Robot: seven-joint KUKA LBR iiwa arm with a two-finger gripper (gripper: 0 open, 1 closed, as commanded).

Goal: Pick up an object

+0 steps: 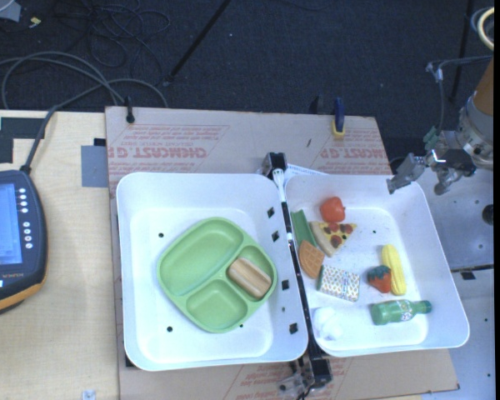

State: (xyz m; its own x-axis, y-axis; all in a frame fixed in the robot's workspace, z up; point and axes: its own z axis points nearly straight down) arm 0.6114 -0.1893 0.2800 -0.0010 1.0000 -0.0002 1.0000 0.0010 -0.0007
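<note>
Bins sit side by side on the cardboard-covered bench: the left shallow white bin (142, 215) carries a light green three-compartment plastic plate (187, 265), and a tan toy bread roll (250, 277) lies in the plate's right-hand compartment. The right shallow white bin (442, 307) holds the loose toys. A red toy tomato (332, 208) lies near its far side, with a toy pizza slice (332, 235) just in front of it and a dark green strip (302, 227) along the left wall. Closer to the camera are an orange waffle-like biscuit (312, 260), a pale speckled cracker block (339, 282), a yellow toy corn cob (394, 269) touching a small red-and-green toy (378, 278), and a green toy bottle (398, 311) on its side. The grey two-finger gripper (417, 172) hangs above the right bin's far right corner, apart from every toy; whether it is open or closed cannot be told. A black-and-orange teach pendant (8, 236) rests at the far left.
</note>
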